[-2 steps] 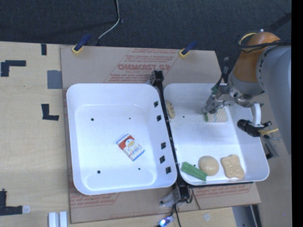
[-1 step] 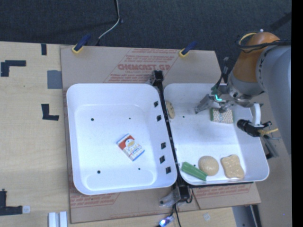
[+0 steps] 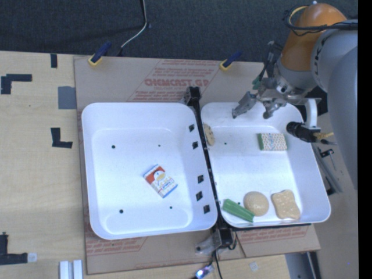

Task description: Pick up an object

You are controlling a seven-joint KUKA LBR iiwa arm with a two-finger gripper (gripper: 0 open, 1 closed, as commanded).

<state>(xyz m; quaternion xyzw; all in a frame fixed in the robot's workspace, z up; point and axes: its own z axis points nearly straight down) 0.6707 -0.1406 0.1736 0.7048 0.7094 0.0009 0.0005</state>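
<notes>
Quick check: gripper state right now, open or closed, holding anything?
Gripper: open, fingers spread, nothing between them, above the far end of the right shallow white bin, apart from the small green-and-white patterned sponge.

Both bins — the left bin [image 3: 96, 156] and the right bin [image 3: 302, 173] — look like smooth, glossy white plastic. They sit on a matt brown cardboard sheet [image 3: 168, 83] — printed red. The table [image 3: 35, 173] shows pale wood grain.
</notes>
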